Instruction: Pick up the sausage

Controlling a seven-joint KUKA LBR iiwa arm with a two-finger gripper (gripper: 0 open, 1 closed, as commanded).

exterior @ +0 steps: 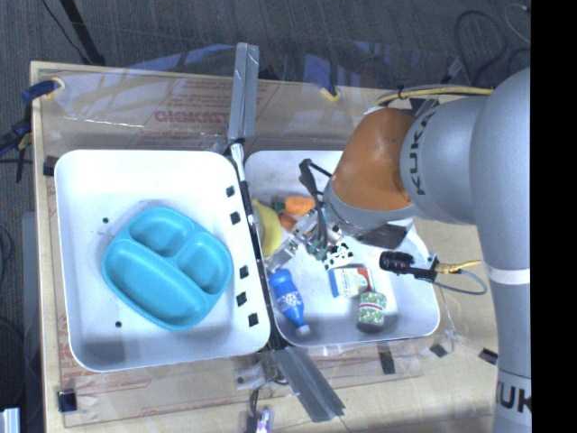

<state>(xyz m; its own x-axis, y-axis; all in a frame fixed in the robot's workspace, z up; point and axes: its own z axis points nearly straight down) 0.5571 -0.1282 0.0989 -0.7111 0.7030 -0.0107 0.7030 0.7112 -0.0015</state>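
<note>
In the right bin point(410, 325), an orange-brown sausage-like piece point(298, 206) lies near the far left corner, with a small green bit at its left end. My gripper point(306, 238) hangs low in that bin, just in front of and slightly right of that piece, under the arm's orange band point(374, 165). The wrist hides what lies directly under it. A yellow banana point(267, 227) lies just left of the gripper, along the bin's left wall.
The right bin also holds a blue bottle point(288, 299) at the front left, a green-labelled can point(370, 308), a blue and white packet point(346, 280) and a black-and-white spotted object point(338, 256). A blue divided tray point(169, 264) lies in the left bin point(81, 183).
</note>
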